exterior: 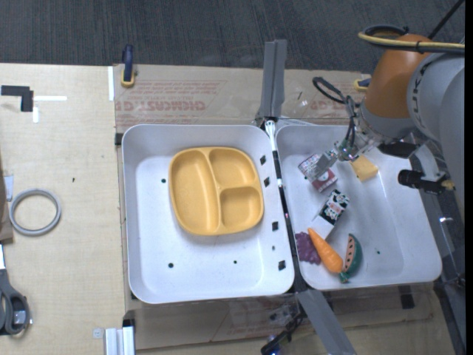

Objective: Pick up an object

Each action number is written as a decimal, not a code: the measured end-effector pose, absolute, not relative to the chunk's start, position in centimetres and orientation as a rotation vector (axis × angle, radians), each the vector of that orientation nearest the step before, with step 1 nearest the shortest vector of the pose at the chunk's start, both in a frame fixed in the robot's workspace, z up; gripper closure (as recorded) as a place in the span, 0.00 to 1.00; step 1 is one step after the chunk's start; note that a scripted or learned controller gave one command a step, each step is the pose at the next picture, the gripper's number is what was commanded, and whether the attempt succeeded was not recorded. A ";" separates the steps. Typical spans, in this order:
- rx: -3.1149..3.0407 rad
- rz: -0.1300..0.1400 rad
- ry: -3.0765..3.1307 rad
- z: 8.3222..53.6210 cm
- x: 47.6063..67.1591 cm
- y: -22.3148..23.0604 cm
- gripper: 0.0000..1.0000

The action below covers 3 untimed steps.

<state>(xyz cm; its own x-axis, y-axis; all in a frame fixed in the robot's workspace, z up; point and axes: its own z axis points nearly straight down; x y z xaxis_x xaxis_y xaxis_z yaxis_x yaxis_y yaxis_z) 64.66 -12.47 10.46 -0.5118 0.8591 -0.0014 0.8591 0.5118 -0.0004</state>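
Note:
The right bin (399,235) holds several small things. A small grey and red box (318,171) lies at its upper left, and my gripper (341,152) hangs just above and to the right of it, close to its top edge. A yellow block (364,169) lies just right of the gripper. Lower down are a black-and-white carton (334,207), an orange carrot (325,248), a purple bunch (305,246) and a watermelon slice (349,256). No object shows lifted off the bin floor.
The left bin (148,257) holds a yellow divided plate (216,191). A grey bar (273,80) rises between the bins at the back. On the bench at left lie a grey tape ring (33,211) and scissors (11,313).

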 end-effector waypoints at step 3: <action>1.788 -0.002 2.581 19.2 65.5 -6.8 1.00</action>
